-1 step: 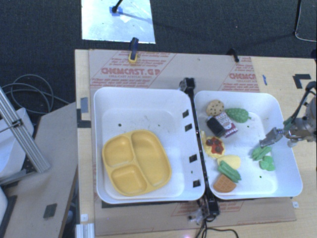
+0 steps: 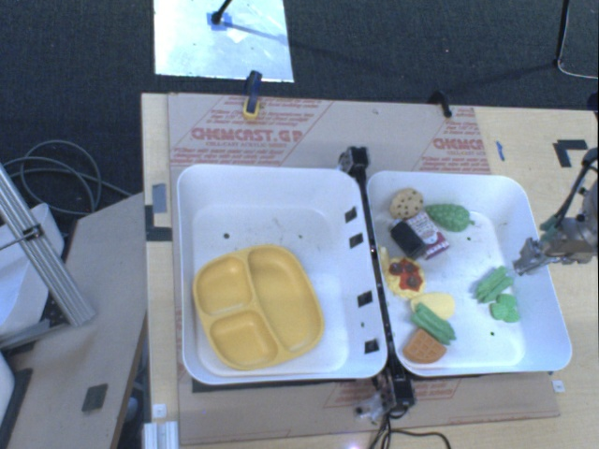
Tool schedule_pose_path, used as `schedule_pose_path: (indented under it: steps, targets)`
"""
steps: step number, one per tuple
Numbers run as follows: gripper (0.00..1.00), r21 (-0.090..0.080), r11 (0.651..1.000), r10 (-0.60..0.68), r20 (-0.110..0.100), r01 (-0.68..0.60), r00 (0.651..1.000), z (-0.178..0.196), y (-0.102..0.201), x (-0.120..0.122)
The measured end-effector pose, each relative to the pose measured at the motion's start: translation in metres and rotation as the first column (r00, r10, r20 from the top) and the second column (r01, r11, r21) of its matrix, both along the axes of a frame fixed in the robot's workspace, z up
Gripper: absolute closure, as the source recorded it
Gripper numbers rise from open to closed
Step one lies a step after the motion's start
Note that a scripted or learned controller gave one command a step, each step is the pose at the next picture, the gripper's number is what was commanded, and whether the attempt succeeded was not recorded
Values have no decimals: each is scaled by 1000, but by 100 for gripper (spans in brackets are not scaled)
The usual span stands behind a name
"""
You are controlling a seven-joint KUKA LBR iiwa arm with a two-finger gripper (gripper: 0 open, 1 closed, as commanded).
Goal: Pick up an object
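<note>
Yellow three-compartment plastic tray (image 2: 257, 303) fills the lower part of the left white bin (image 2: 271, 190).

At the frame's right edge, the gripper (image 2: 535, 256) hovers over the right white bin's (image 2: 538, 344) rim, its grip impossible to judge, near green toy vegetables (image 2: 496, 293); other toy foods lie further left.

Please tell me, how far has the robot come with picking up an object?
Nothing looks picked yet. The claw is at the right edge of the right bin, near the green pieces, with no item seen in it. The cookie and the other toys lie in the bin. Grasping and lifting remain.
</note>
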State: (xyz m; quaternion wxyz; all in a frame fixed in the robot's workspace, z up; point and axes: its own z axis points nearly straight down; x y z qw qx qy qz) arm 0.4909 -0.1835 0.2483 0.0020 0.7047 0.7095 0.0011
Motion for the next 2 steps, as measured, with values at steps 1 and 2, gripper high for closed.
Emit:
schedule_pose_path:
  steps: [1,2]
  targets:
    - [100,8,1000,3,-13,-3,1000,-110,78,-6]
    - [100,1,1000,-6,-2,6,1000,-95,66,-3]
